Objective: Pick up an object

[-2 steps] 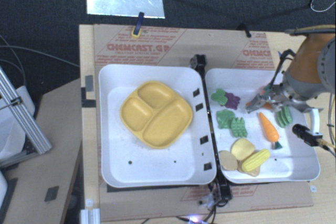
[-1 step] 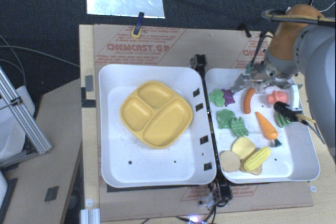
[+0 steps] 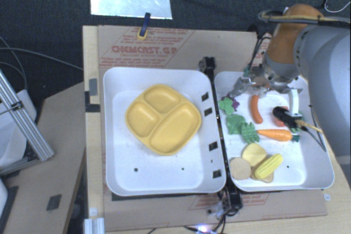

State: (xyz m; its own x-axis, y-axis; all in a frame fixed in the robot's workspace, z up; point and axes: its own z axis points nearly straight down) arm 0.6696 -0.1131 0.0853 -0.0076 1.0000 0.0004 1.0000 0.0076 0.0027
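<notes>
— What step is this?
— Approach: the gripper (image 3: pixel 247 85) hovers just above the slim orange-red plastic sausage (image 3: pixel 256 109); I cannot tell its grip.
— Next?
— Descend onto it squarely.

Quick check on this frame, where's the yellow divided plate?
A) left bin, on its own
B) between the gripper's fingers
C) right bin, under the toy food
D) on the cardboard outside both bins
A: the yellow divided plate lies flat in the left bin with nothing else beside it, while the carrot, corn and other toy food sit in the right bin.
</notes>
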